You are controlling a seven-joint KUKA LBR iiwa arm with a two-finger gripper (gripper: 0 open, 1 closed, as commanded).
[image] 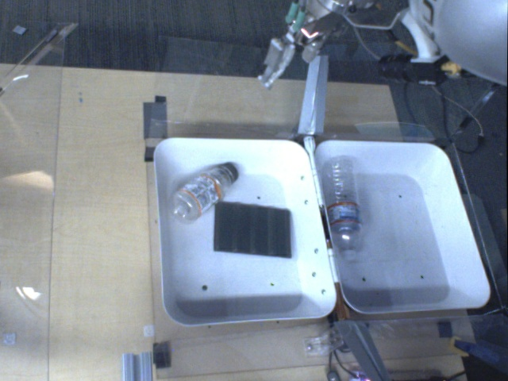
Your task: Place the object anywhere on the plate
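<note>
Clear plastic bottle (343,205) lies on its side in the right bin (444,292), hard against that bin's left wall, cap toward the far edge, label band near the middle of its length. A second clear bottle (205,190) lies tilted in the far-left part of the left bin (238,308). Just beside it, toward the bin's centre, sits a flat dark rectangular slab (252,229) — presumably the plate, though it reads more like a ridged mat. Which bottle is the intended object is unclear; the left one is already close to the plate's far-left corner, not on it.

Gripper (290,50) hangs high beyond the far edge of both bins, above the divider (312,105), carrying nothing; whether its fingers are parted cannot be told from here.

Judgement: the pick has not begun. For the right-bin bottle, the wall is the trouble — a finger needs room on that side, so approach across the bottle's width near the label and descend slowly. Round, smooth plastic may roll or squirt out; release low over the plate's centre.
</note>
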